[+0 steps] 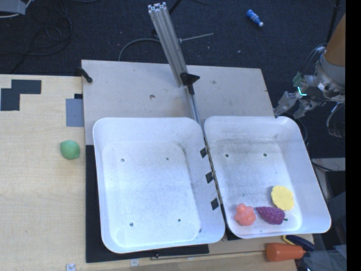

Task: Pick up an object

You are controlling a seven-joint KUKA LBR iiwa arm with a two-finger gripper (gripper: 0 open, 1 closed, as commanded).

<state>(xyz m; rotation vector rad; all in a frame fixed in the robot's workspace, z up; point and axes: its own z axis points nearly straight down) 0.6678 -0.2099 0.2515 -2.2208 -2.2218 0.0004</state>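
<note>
Three small objects lie in the near right corner of the right bin (248, 121): a yellow lump (282, 197), a purple grape-like cluster (271, 214) and a pink-orange piece (245, 214). They sit close together, and the purple one nearly touches the other two. My gripper (292, 103) hangs off the grey arm beyond the right bin's far right corner, outside its rim and well away from the three objects. Nothing shows in it.
The left bin (113, 127) lies beside the right one. A green ball (70, 149) rests on the wooden bench at left. An orange carrot-like toy (285, 252) lies outside the right bin's front edge. A slanted metal bar (172, 44) rises behind the bins.
</note>
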